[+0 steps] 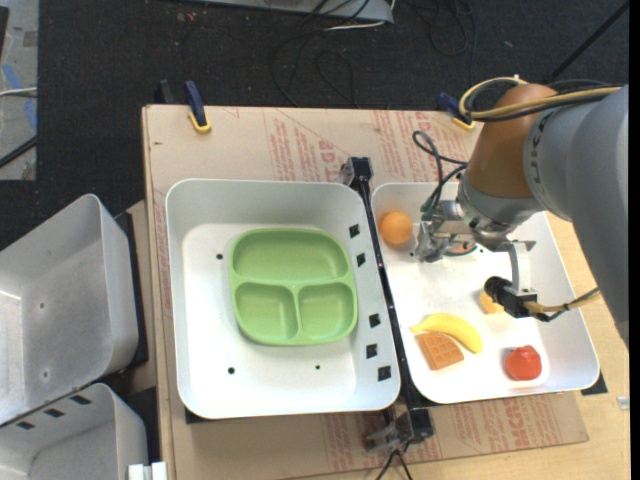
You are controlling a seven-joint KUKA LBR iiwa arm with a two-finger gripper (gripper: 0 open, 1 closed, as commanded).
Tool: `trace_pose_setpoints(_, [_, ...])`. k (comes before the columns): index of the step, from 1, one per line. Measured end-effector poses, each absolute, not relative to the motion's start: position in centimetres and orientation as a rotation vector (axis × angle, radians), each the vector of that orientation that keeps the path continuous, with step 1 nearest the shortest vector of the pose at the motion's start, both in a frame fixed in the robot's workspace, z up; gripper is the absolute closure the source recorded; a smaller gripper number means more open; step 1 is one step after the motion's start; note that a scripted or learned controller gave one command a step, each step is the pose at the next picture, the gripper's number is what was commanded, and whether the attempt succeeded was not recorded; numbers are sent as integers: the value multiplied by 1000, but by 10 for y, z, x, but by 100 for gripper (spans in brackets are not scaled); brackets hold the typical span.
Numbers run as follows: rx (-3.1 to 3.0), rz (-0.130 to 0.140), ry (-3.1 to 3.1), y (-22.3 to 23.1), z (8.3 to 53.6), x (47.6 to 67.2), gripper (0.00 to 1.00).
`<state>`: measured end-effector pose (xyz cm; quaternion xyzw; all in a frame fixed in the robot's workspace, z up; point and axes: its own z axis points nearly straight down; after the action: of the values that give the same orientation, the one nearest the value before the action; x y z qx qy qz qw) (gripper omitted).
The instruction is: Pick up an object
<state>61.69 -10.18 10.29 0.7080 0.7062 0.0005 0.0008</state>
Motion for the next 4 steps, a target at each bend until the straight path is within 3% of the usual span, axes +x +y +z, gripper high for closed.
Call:
trace_pose_setpoints(2, [2218, 2, 2222, -105, 205, 618, 100])
trace_pose_setpoints(4, [2211, 4, 2232, 14, 209, 620, 100])
